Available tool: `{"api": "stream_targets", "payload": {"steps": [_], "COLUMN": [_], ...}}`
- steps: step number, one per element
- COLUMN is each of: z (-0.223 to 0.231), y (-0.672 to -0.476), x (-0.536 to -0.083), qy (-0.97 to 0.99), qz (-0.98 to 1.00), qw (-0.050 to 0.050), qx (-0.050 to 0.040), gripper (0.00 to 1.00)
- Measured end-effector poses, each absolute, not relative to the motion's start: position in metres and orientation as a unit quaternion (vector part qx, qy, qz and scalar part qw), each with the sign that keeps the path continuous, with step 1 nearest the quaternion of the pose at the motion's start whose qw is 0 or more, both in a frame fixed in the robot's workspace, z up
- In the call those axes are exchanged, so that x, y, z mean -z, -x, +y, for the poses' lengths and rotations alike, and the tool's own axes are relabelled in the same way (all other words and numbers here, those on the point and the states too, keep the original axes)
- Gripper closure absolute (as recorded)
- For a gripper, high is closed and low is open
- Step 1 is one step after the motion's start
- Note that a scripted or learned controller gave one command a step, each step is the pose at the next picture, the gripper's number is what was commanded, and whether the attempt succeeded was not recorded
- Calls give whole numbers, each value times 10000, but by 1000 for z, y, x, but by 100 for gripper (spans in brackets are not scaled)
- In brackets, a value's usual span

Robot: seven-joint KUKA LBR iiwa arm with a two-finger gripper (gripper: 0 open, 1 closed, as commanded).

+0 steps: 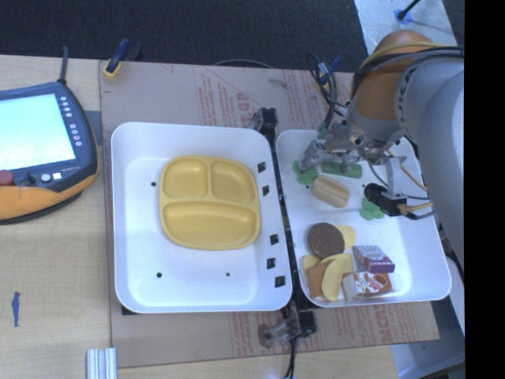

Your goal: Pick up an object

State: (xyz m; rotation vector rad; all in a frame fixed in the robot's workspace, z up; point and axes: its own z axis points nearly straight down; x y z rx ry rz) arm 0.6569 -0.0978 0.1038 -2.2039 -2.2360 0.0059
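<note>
My gripper (330,158) hangs low over the far part of the right bin (426,290), under the orange-banded wrist. Green pieces (305,172) lie right beneath it, and a tan bread roll (330,191) sits just in front of it. Nearer the front of the same bin lie a brown round cookie (323,239), yellow slices (335,275), a purple-topped small box (373,258) and a red and white packet (369,284). Another green piece (371,209) lies to the right of the roll. I see nothing lifted off the bin floor.
A yellow divided plate (210,201) lies in the left bin (130,235). A teach pendant (39,152) with a lit screen rests at the bench's left edge. Black clips (271,212) line the divider between the bins. Cables trail from the wrist over the right bin's far right side.
</note>
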Motion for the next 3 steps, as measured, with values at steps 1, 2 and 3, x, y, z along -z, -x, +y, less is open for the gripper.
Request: {"api": "stream_targets", "payload": {"steps": [1,2,3], "z": [-93,-93,-94], "y": [-656,-656,-656], "x": [-93,-92,-92], "qy": [7050,7046,7046], "qz": [-7092,-7096,-7096], "qw": [18,22,22], "qx": [-25,-22,-21], "gripper": [0,0,0]}}
